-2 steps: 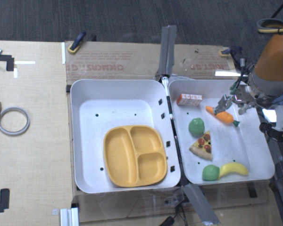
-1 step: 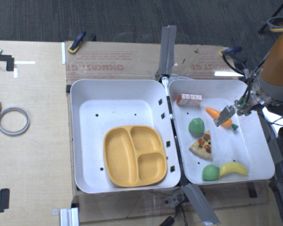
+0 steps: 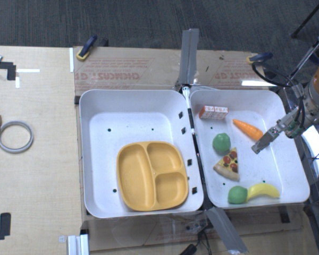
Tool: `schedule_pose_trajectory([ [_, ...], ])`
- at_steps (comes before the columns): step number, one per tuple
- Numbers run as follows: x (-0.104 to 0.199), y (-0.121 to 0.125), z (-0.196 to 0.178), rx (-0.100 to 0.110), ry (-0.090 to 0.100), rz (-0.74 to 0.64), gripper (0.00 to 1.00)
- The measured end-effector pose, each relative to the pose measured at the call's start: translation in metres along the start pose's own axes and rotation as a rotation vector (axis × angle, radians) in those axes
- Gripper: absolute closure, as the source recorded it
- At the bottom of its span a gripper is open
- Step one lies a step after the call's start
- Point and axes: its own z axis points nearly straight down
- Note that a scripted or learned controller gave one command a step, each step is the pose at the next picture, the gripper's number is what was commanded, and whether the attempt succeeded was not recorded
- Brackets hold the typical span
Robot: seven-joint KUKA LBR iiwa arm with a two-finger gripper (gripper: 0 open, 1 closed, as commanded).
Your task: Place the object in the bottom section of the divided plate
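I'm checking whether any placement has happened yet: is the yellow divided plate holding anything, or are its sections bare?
Bare. All three sections of the divided plate show plain yellow; it sits in the left bin.

A yellow divided plate sits in the left bin; the right bin holds toy food (carrot, pizza slice, banana), with the gripper beside the carrot.
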Motion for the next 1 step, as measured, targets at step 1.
schedule_pose_trajectory([
  [1, 0.0548, 0.0357, 0.0043, 0.001, 0.002, -0.267, 0.0],
])
